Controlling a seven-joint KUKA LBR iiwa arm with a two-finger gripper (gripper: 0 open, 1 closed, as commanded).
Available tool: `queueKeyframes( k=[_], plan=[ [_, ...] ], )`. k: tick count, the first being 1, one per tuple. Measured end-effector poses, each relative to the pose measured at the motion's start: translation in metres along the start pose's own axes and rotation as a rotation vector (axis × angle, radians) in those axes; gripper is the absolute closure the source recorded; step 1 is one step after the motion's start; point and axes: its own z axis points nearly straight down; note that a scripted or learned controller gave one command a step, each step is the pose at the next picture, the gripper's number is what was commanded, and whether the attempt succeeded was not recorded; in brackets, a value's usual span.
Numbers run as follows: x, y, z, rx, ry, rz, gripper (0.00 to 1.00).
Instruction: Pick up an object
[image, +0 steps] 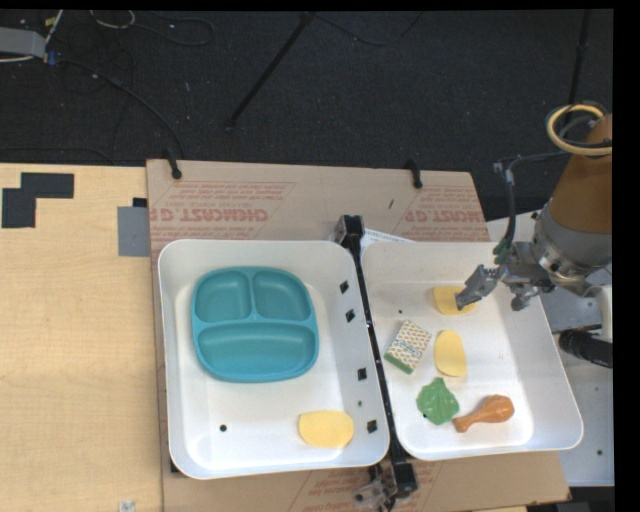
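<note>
In the right bin (560, 400), the pincer (474, 290) touches a yellow piece (447, 299); its spread is unreadable, so it may slip off the flat piece.

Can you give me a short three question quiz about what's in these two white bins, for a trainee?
1. True or false: the teal divided plastic plate lies in the right white bin.
2. Which item lies nearest the gripper?
A. the green leafy toy
B. the yellow piece at the top of the right bin
C. the orange toy drumstick
3. Fill in: besides the plate, the left white bin holds one flat ____ piece.

Key: 1 false, it lies in the left bin. 2 B. 3 yellow.
</note>
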Motion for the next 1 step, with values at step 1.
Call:
queueKeyframes(
  k=[1],
  plan=[
    [0.0001, 0.0026, -0.0078, -0.013, -0.002, -0.002, 0.0]
  ],
)
